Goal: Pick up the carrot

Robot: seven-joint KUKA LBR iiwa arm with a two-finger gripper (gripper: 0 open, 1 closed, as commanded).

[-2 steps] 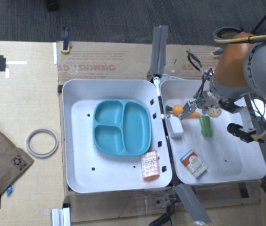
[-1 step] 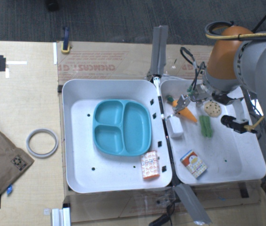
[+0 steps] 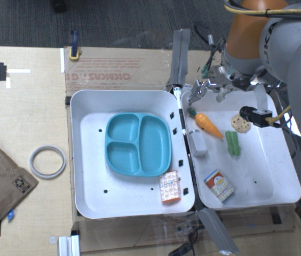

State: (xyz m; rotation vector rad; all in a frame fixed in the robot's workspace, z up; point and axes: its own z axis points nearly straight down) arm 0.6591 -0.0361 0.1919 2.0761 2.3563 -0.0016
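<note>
The orange carrot (image 3: pixel 208 125) with a green stem end lies at a slant in the right bin (image 3: pixel 278 196), near its back left corner. My gripper (image 3: pixel 196 93) hangs over that same corner, just up and left of the carrot's stem end. Nothing shows in its grasp, and the carrot rests on the bin floor.
The right bin also holds a round cookie (image 3: pixel 240 123), a green item (image 3: pixel 232 143), a pale grey block (image 3: pixel 198 143) and a small colourful box (image 3: pixel 219 185). In the left bin (image 3: pixel 86 196) sit a blue divided plate (image 3: pixel 139 144) and a snack packet (image 3: pixel 169 187). A tape ring (image 3: pixel 47 160) lies on the bench.
</note>
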